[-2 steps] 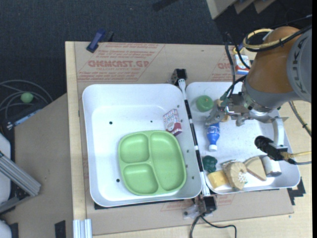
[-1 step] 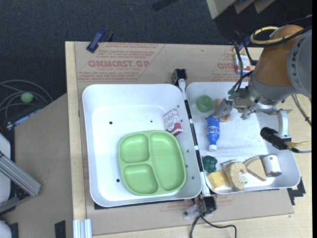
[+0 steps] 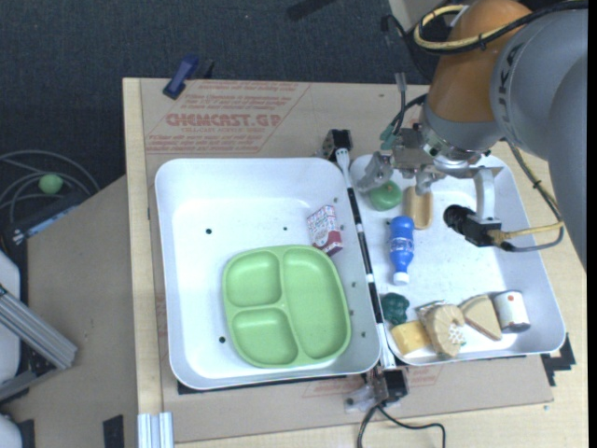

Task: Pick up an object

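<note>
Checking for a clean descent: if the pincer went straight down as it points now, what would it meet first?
Probably the green object at the right bin's top left, just under the pincer; depth is unclear.

Floor [image 3: 140,17]: I see dark blue-grey carpet, above and to the left of the gripper [image 3: 403,177].
Desk [image 3: 233,119]: pale wood-coloured board with red printed lettering, reaching left of and below the gripper.
Clip [image 3: 181,77]: small blue piece on the desk's far left corner.
Cables [image 3: 37,203]: dark loops on the floor, far left.
Ball [image 3: 51,184]: green, among those loops.
Rail [image 3: 37,329]: grey metal bar, lower left.
Light: even, soft.
</note>
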Robot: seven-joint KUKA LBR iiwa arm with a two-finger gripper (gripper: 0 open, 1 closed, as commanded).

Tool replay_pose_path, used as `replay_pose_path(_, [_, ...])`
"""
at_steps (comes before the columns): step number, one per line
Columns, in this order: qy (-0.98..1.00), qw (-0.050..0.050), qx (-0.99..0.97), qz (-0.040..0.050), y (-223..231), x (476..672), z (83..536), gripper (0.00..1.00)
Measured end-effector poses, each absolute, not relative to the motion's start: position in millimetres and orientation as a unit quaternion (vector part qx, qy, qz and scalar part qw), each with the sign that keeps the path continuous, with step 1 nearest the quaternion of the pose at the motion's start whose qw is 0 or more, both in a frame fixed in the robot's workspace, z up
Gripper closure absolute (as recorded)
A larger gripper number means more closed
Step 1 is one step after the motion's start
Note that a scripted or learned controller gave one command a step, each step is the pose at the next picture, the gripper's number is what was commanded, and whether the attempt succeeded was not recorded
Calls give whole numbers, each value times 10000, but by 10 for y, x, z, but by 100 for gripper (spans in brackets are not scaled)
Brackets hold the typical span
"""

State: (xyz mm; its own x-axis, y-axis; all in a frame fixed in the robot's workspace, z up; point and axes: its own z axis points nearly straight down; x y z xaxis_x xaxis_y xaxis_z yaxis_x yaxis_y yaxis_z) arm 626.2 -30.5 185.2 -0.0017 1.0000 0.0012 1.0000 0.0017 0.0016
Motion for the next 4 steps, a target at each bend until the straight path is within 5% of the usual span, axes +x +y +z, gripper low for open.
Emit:
replay_pose_path(1, [7067,-6,7075,-11,-951,6273,1214,0])
replay_pose_path(2, [7068,-11,7074,-7,-915,6034,840,0])
replay_pose_path(3, [7077,13,7066,16,-472,6506,1863,0])
replay_pose_path(4, [7072,-8,7070,-4,-347,6204,1847,0])
